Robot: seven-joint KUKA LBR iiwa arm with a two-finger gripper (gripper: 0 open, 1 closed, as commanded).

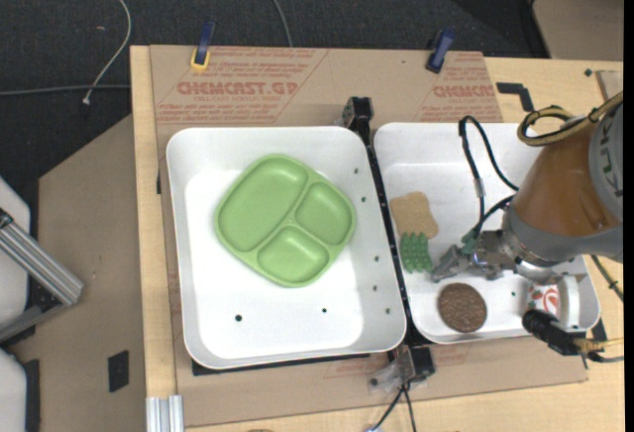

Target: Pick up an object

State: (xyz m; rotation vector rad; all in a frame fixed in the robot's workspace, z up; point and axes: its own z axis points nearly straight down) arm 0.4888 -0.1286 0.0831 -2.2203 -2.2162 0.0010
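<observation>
With the pincer (451,264) low in the right bin (436,148), its spread not discernible, centre it over one target, the green piece (415,252) just left of it or the brown disc (462,306) just below, before closing.

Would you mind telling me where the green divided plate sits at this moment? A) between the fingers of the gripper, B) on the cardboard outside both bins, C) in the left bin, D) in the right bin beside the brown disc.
C: the green divided plate lies flat on the floor of the left bin, well apart from the gripper working in the right bin.
</observation>
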